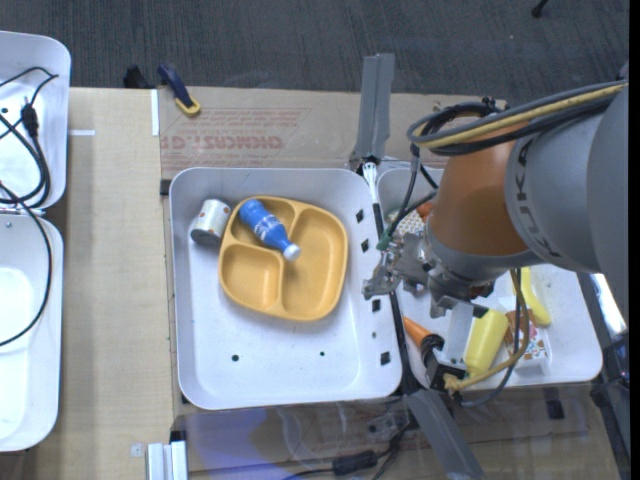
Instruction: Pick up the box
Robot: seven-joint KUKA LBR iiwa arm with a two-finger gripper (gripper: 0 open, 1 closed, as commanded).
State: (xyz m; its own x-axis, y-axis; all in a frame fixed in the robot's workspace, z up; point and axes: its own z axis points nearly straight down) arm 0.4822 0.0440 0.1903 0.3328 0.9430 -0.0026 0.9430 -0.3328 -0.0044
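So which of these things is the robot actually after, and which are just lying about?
For the job: arm, over the right bin; patterned box there, partly hidden, likely the target.
Lying about: yellow plate, blue bottle on it, tin can beside it in the left bin; yellow block by the box.

The arm [520,198] covers most of the right bin [575,363], so you see little of its contents. A yellow item [484,340] and a patterned, box-like corner [535,346] peek out, too hidden to identify. The gripper [455,313] sits under the wrist, its state unreadable. The picture's right edge crops the arm.
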